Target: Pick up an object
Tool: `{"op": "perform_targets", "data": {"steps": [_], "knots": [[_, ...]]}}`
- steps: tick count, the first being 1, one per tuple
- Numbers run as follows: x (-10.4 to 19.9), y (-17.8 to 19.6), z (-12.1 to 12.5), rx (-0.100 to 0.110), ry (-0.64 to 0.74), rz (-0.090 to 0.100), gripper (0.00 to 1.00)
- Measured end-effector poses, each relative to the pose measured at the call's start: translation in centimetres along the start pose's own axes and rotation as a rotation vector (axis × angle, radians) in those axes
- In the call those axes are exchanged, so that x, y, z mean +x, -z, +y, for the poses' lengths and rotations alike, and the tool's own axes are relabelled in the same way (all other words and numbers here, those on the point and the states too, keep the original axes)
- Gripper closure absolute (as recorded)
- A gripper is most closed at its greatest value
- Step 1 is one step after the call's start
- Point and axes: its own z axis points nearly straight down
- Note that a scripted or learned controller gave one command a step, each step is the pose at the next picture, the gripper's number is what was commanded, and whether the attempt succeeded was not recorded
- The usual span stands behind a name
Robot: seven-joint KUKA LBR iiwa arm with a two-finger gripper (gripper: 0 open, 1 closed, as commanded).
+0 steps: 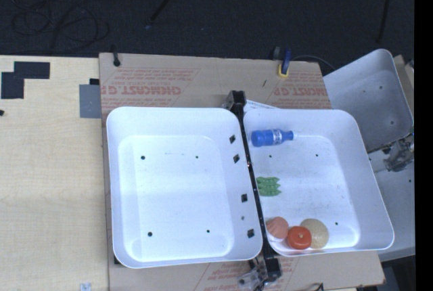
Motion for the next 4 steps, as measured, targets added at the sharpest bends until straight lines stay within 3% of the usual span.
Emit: {"op": "perform_targets", "data": {"steps": [3,4], "knots": [[0.0,2.6,0.1,0.002,0.005,0.001,1.0],[0.1,1.7,0.1,0.004,0.003,0.001,1.0]]}}
